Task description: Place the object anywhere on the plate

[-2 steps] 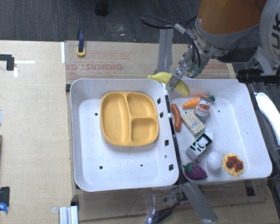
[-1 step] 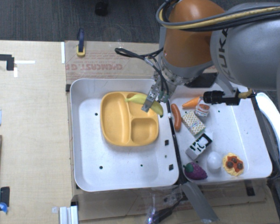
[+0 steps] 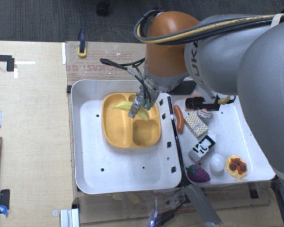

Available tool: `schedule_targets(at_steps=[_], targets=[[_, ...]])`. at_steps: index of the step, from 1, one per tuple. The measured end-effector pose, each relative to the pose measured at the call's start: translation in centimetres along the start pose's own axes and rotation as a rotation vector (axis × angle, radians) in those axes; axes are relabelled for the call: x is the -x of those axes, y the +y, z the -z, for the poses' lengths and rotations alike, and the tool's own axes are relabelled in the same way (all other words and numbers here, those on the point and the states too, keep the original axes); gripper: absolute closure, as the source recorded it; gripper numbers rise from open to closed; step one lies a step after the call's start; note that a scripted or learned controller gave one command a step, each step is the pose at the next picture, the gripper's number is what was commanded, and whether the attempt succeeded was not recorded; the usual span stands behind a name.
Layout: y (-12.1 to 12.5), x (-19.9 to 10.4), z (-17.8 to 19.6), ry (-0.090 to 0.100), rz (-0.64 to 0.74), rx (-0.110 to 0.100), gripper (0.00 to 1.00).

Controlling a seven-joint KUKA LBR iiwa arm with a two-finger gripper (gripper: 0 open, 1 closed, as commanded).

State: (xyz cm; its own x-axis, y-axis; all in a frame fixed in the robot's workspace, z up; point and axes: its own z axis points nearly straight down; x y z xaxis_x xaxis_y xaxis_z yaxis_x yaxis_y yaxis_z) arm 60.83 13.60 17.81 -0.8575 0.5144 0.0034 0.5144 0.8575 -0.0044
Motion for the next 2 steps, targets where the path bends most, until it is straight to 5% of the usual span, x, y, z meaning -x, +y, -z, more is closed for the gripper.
schedule_targets(at_steps=[1, 2], targets=[[-3.01, 3.46, 12.70, -0.005, 0.080, 0.003, 1.00], [-3.01, 3.44, 12.64, -0.004, 0.080, 0.003, 0.00]])
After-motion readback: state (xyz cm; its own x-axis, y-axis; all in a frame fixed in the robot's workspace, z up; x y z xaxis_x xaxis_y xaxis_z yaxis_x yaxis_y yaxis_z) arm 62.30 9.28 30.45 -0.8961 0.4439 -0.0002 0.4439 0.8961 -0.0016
